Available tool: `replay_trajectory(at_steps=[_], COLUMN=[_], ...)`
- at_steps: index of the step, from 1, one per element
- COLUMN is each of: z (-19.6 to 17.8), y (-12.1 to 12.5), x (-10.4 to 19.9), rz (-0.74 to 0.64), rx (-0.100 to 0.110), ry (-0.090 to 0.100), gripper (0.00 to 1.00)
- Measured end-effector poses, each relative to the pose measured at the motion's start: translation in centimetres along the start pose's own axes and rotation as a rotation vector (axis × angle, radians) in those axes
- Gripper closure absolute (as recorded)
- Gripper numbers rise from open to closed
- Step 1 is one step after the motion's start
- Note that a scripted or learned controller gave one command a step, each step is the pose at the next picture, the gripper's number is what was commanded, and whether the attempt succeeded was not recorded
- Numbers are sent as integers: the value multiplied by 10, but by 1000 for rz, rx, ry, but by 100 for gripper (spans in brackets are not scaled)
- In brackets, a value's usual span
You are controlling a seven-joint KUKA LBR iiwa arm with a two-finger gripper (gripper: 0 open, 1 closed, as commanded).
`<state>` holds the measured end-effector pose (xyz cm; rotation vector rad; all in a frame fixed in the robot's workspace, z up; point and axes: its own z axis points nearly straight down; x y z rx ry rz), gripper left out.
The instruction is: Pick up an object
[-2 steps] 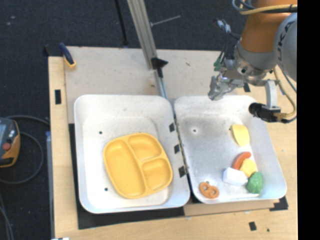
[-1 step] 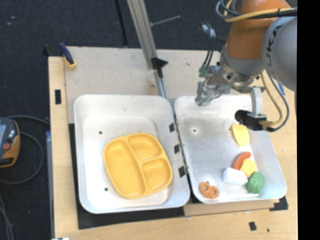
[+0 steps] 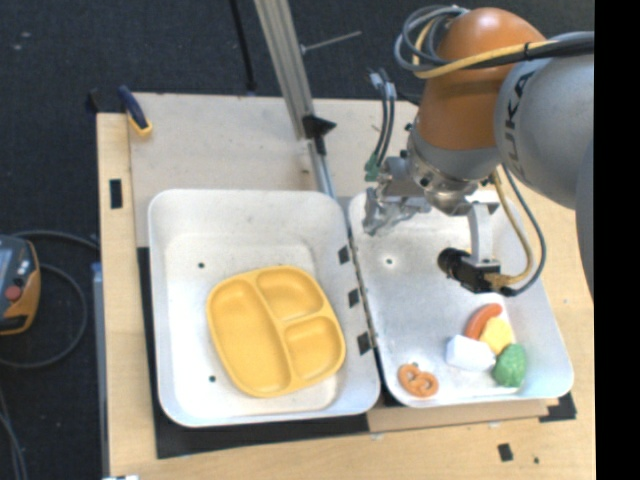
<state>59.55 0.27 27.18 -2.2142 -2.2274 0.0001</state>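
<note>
Over the right-hand bin [image 3: 560, 338], near its far-left corner, hangs the gripper [image 3: 375, 218]. Grey arm [image 3: 560, 118] with orange band reaches in above it. Whether the claw is released or clenched: cannot tell from this angle, and nothing shows beneath it but bare bin floor.

Candidates for picking all sit clustered at the right bin's near end, well apart from the gripper:
- orange pretzel-shaped piece [image 3: 417, 379], at the near rim, alone on the cluster's left side
- white block [image 3: 467, 352], just right of the pretzel
- yellow piece [image 3: 497, 334] and orange-red curved piece [image 3: 484, 317], touching or nearly so
- green lumpy piece [image 3: 510, 366], nearest the bin's near-right corner

Left of the right bin, the other bin [image 3: 170, 228] carries a yellow divided tray [image 3: 276, 329]. Flat and wide; a poor target, by my reckoning.

Step in hand, as judged: moving to a target, no grasp begun. To do it well, travel toward the near end of the right bin before descending. The pretzel piece looks the cleanest choice, since it has open floor around it; the four crowded pieces risk a finger landing on a neighbour. It lies close to the bin's near wall, so line the fingers up parallel to that wall, and come down straight.
</note>
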Motion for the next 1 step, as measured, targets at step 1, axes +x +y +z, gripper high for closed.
replay_trajectory(at_steps=[1], z=[15], y=[-15], x=[41], rz=[0], rx=[0], ry=[0], gripper=[100])
